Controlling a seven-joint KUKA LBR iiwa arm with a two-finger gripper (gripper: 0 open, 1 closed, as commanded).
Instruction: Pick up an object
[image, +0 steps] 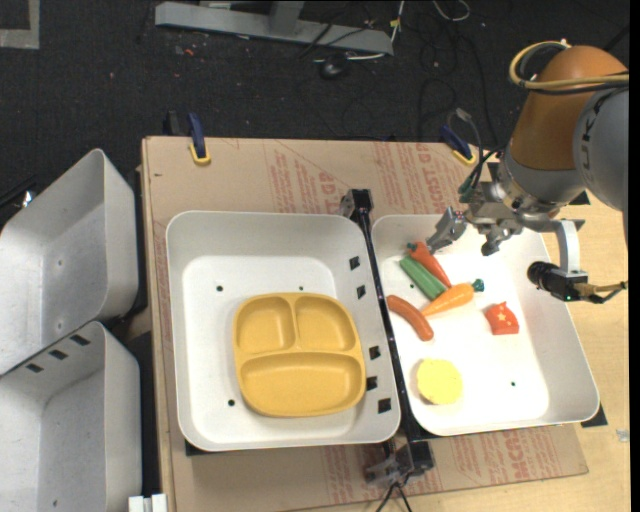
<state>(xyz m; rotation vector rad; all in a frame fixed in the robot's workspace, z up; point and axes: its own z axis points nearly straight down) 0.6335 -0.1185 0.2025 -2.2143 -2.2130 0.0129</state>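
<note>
The right bin (560, 385) holds several toy foods. A green pepper (421, 278) and a red pepper (431, 262) lie side by side near its back left. An orange carrot (451, 298) and a red sausage (411, 317) lie just in front of them. A small red piece (502, 318) and a yellow disc (439, 382) sit further forward. My gripper (468, 236) hangs over the back of the right bin, just right of and above the peppers. It is open, with nothing between its fingers.
A yellow divided plate (298, 353) lies in the left bin (195, 300). A black divider (375, 300) runs between the bins. White bins (60, 250) stand off the bench at the left. A black cable fitting (552, 277) hangs over the right bin's right side.
</note>
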